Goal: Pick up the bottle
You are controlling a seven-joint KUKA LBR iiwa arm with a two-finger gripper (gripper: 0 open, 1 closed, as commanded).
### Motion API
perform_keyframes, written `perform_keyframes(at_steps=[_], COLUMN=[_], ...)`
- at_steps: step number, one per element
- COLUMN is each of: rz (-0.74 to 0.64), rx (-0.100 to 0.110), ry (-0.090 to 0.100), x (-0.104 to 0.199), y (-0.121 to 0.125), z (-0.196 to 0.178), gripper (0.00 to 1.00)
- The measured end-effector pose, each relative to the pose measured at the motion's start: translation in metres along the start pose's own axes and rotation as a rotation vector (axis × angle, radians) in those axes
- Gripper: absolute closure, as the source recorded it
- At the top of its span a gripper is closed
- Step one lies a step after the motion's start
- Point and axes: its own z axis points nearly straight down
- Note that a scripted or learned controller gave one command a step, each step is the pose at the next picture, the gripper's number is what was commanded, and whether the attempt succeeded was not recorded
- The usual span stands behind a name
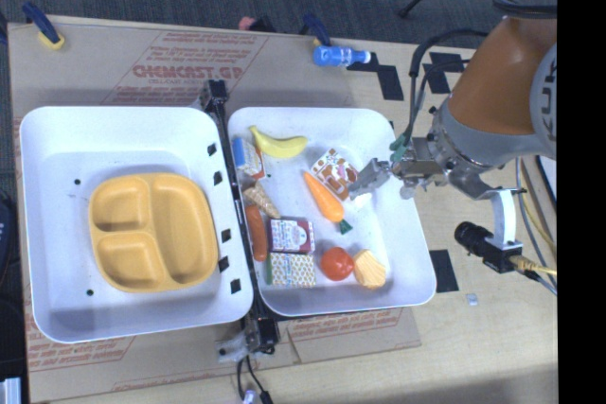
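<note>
A small blue bottle [337, 56] with a pale cap lies on its side on the cardboard, just behind the right bin [409, 251] and outside it. My gripper [371, 177] hangs low over the right side of that bin, beside a red-and-white snack packet [333, 170] and the upper end of a toy carrot [324, 196]. It is well in front of the bottle and to its right. I see nothing held in it. The wrist and orange band [502, 80] reach in from the right.
The right bin also holds a banana [277, 144], a tomato [335, 263], a small blue-and-orange container [248, 156] by the left wall, a sausage, boxes and a bread piece. A yellow divided plate [151, 230] lies in the left bin. Blue clamps [44, 25] grip the cardboard's back edge.
</note>
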Motion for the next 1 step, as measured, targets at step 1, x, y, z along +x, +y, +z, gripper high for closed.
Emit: perform_keyframes(at_steps=[1], rz=[0.201], rx=[-0.004], ry=[-0.001], x=[0.0175], y=[0.0006], z=[-0.1214], gripper=[0.00])
